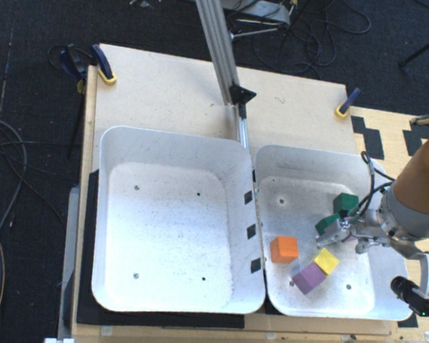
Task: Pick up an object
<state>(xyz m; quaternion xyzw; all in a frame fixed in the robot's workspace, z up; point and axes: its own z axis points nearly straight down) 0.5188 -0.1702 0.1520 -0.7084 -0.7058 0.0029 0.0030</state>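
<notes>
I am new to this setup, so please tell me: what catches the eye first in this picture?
The small bright blocks in the right bin: an orange cube, a yellow block touching a purple block, and a green block further back. The gripper reaches in from the right, near the green block.

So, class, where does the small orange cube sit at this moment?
The small orange cube lies in the right-hand white bin, near its left wall, just left of the yellow block and the purple block.
</notes>
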